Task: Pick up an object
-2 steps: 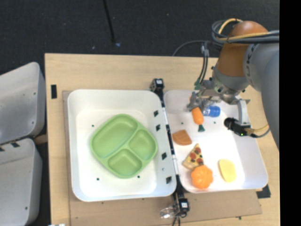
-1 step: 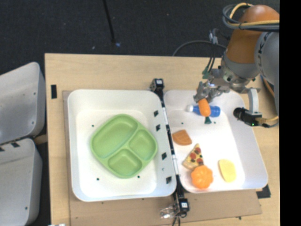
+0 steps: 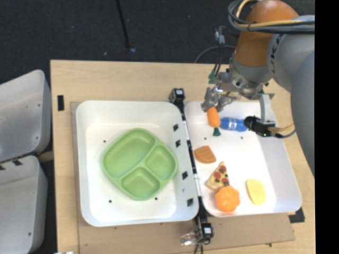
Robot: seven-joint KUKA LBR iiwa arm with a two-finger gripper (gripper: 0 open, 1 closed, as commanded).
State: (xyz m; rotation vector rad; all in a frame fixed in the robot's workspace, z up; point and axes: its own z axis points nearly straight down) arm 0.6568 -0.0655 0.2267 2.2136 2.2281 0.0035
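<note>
— Tool (image 3: 213,103) first: where is it?
— Over the far left corner of the right bin (image 3: 275,157), hanging from the arm (image 3: 259,36) that comes in from the right. A carrot (image 3: 213,117) sits right under it, its top between the fingers, green end pointing down toward the bin floor.
— So it pinches the carrot?
— It looks so; the fingers close on the orange top.
— What lies around it?
— A blue bottle (image 3: 232,124) just beside the carrot, on its side. Nearer the front, a brown piece (image 3: 204,154), then a pizza slice (image 3: 217,177), an orange (image 3: 227,199) touching the slice, and a yellow piece (image 3: 256,191) beside the orange.
— And the left bin (image 3: 87,142)?
— It holds a green tray (image 3: 139,163) with three compartments. Both bins rest on the table (image 3: 106,73).
</note>
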